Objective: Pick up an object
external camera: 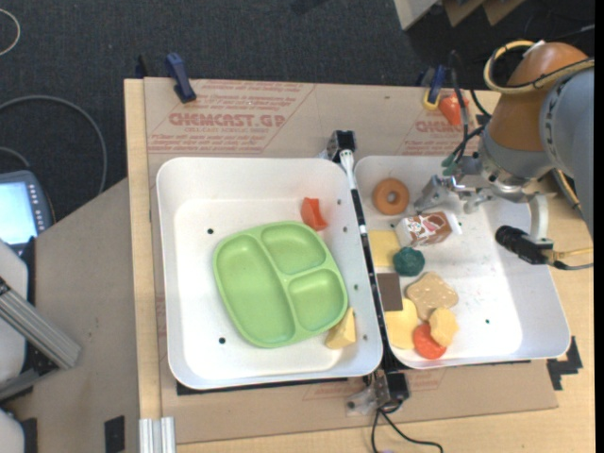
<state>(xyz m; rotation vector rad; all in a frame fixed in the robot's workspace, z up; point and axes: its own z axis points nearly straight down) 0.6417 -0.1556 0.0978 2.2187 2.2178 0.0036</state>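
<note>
End effector (451, 189) poised over the right bin (528, 333) — nothing visibly held.

Its opening cannot be told. Just beside it, in that bin's upper part, lies a small brown-and-white packet (429, 226) — it looks light, crinkly and probably slippery, best pinched across its narrow middle; the doughnut (391, 196) nearby looks firmer.

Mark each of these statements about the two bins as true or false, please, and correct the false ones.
1. The green divided tray lies in the left bin. True.
2. The donut lies on the green tray. False: it lies in the right bin, near its far edge.
3. A small orange piece lies in the left bin, beyond the tray. True.
4. The gripper hovers over the left bin. False: it is over the right bin, near the donut.
</note>
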